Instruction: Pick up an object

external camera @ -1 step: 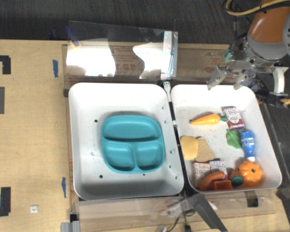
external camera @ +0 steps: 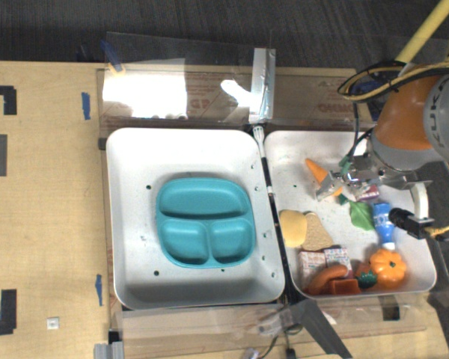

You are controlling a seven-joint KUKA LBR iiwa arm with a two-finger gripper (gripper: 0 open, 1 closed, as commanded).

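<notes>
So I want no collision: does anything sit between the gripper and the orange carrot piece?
Nothing visible does. The gripper is right beside the orange carrot piece in the right bin, with bare white floor around it.

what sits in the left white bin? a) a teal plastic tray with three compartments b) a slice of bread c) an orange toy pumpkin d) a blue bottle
a: the teal plastic tray with three compartments lies alone in the left white bin, while the orange toy pumpkin, blue bottle and bread slice all lie in the right white bin.
</notes>
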